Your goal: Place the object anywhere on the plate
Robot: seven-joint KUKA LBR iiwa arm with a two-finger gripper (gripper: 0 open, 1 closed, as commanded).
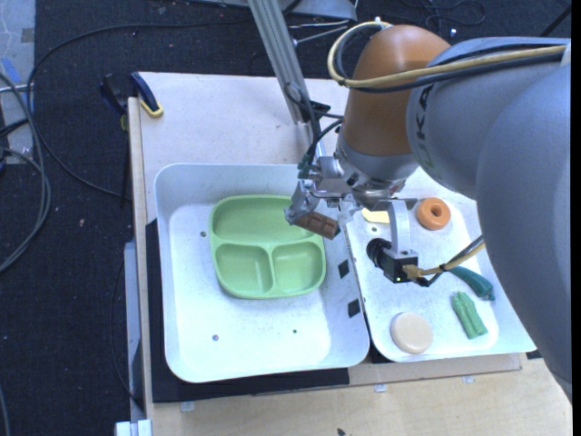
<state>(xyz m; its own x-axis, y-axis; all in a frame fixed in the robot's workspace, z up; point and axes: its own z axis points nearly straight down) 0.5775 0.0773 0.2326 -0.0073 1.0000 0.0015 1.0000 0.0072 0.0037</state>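
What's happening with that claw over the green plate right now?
Claw at green plate's right rim. Small brown object at its tip, grip unconfirmed. Nothing in the way.

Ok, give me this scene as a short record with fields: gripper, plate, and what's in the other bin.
gripper: over the plate's right rim, a small brown object between its fingers
plate: green, three compartments, in the left bin
right bin: orange ring, green piece, round cream piece
task state: object not yet set on plate
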